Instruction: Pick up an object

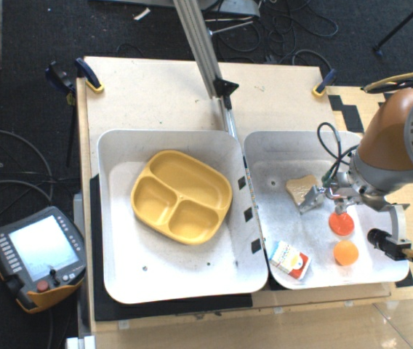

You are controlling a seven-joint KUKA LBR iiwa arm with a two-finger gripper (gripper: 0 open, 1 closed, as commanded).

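The left bin (119, 267) holds a yellow divided plate (182, 196), lying flat near its middle. The right bin (272, 155) holds a tan wedge-shaped piece (300, 187) near its centre, a red-orange round object (342, 224), an orange ball (346, 253) just below that, and a small white and red carton (291, 259) at the front left corner. The gripper (324, 195) hangs over the right bin between the tan piece and the red-orange object; whether it is spread or pressed together cannot be told.
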